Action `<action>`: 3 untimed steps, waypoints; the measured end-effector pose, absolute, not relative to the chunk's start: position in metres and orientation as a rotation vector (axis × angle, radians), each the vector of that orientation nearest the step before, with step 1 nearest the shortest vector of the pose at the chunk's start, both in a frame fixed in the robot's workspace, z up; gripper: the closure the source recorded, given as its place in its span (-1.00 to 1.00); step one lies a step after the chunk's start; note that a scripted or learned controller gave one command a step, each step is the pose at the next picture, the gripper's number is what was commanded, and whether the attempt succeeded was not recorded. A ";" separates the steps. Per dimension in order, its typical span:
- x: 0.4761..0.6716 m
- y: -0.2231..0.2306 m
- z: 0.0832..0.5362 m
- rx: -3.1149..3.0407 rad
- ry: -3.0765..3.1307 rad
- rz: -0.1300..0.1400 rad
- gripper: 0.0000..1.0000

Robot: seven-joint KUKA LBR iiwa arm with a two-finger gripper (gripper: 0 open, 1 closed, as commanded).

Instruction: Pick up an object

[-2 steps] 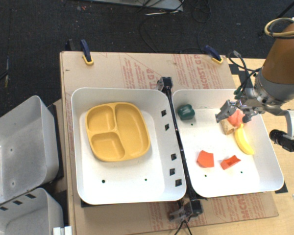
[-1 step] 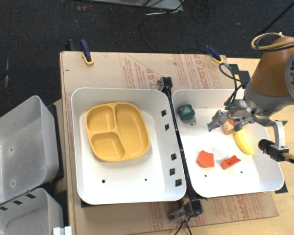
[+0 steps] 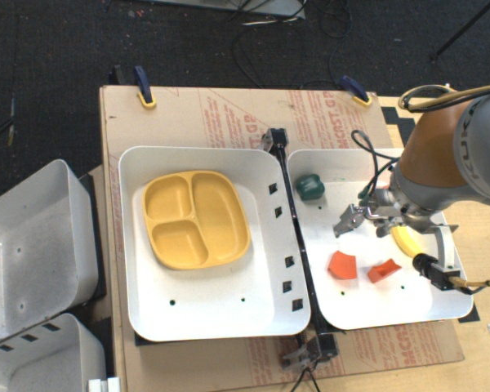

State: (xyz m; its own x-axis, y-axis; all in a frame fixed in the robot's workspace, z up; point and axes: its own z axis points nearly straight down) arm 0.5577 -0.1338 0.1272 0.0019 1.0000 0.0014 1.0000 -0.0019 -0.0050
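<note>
In the right bin point(image 3: 441, 305), gripper point(image 3: 347, 221) hangs spread, holding nothing; orange block point(image 3: 342, 265) below looks light, rigid: grip its 2 flat sides.

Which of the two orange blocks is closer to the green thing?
The bigger, squarish orange block. It lies left of the smaller orange block, so it is closer to the green thing.

My arm point(image 3: 445, 149) reaches in over the right bin's point(image 3: 335, 300) right edge, gripper point(image 3: 355, 217) hanging low, pointing toward its middle.
</note>
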 end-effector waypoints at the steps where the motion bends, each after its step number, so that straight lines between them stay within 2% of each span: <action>1: 0.557 -0.133 0.090 -2.220 -2.217 0.004 -1.00; 2: 0.558 -0.133 0.102 -2.225 -2.218 0.000 1.00; 3: 0.560 -0.135 0.158 -2.223 -2.226 -0.003 1.00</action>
State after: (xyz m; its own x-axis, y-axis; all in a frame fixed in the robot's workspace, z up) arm 0.5601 -0.1351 0.1583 -0.0015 1.0000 -0.0013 1.0000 0.0015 0.0043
